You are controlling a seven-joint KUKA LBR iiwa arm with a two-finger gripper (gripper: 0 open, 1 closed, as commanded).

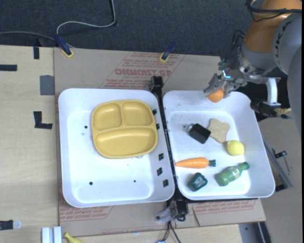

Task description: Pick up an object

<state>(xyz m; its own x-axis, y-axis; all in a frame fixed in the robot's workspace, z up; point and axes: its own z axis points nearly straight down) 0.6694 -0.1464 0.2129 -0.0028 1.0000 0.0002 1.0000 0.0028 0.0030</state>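
Observation:
My gripper (219,88) hangs over the far edge of the right bin (258,135), and a small orange fruit (216,96) sits between its fingertips, lifted above the bin floor. Below it in the right bin lie a black block (198,132), a slice of toast (219,129), a yellow lemon (235,148), an orange carrot (192,162), a green bottle (231,174) and a dark green pepper (197,181).
The left bin (73,151) holds a yellow divided plate (124,127). A black hinge strip (162,135) runs between the two bins. The arm's orange band (273,9) and grey wrist stand at the upper right. Cardboard lies under the bins.

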